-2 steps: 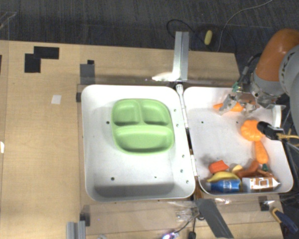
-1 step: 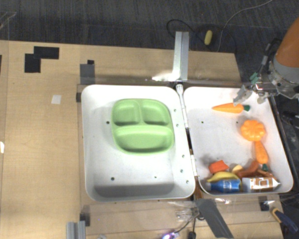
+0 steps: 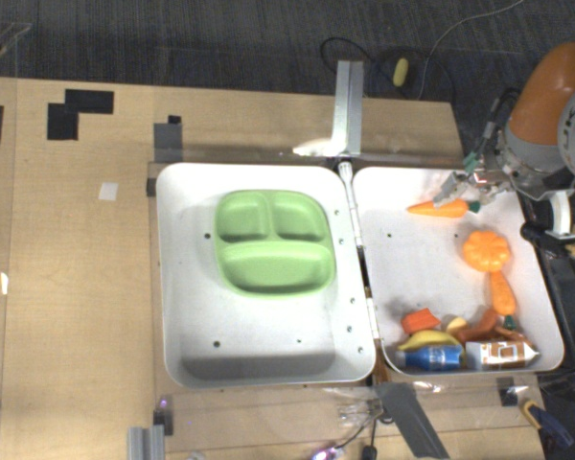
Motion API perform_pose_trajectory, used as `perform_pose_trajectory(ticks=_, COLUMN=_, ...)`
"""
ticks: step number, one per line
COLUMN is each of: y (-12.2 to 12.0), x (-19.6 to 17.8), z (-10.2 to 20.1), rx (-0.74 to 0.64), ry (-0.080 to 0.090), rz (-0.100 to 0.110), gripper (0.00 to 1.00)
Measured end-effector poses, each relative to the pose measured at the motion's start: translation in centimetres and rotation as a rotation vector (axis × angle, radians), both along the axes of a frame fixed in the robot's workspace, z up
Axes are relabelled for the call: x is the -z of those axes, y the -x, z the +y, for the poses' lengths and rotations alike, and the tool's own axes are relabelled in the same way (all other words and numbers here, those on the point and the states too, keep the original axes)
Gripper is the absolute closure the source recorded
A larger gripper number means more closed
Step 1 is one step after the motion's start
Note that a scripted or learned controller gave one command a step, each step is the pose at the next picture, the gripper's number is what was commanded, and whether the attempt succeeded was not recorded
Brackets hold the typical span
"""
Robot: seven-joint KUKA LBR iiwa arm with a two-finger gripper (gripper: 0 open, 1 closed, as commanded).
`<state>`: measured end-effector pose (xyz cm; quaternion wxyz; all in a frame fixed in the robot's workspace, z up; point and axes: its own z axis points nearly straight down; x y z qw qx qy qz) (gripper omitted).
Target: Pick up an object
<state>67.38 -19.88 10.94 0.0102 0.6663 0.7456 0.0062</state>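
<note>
Setting: robotics lab. Evidence: plywood tabletop carrying two shallow white bins fixed side by side with metal brackets; black tape markers at the far left corner; loose cables on dark carpet beyond the far edge; grey-and-orange robot arm at right.
</note>
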Motion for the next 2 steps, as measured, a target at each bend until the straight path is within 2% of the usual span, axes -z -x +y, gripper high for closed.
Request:
perform_pose_trajectory(ticks=1, y=-0.49, x=-1.95, z=-0.10, rx=-0.001, ry=0.005, rz=-0.018, gripper=1.00)
perform_pose_trajectory(ticks=2, y=-0.47, x=-1.92, z=-0.10, rx=-0.001, ry=0.005, rz=-0.017, gripper=0.00)
